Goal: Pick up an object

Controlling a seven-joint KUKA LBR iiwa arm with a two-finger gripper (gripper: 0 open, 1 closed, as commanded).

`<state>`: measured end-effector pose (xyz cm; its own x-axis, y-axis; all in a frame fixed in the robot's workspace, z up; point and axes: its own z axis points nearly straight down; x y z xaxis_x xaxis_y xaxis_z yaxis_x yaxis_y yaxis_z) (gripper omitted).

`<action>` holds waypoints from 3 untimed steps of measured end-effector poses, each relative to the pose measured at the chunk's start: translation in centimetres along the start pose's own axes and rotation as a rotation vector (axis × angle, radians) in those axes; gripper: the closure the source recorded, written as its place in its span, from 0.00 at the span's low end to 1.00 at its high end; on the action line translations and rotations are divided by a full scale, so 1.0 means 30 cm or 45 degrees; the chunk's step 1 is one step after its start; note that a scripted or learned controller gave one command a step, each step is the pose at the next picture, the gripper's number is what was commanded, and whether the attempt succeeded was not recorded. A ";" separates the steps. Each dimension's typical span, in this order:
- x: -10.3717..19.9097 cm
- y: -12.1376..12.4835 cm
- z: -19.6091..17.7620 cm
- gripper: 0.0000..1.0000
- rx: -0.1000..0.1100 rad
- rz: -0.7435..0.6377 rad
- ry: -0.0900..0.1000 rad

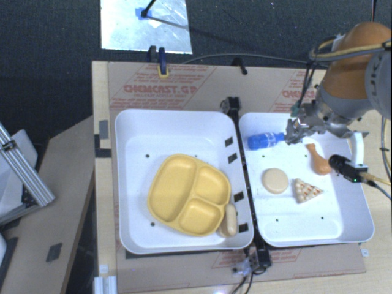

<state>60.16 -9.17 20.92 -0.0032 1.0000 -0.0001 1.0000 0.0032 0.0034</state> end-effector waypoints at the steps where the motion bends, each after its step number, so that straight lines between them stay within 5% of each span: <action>1: 0.189 -0.017 0.020 1.00 0.004 -0.008 0.003; 3: 0.587 -0.065 -0.066 1.00 0.002 -0.010 0.003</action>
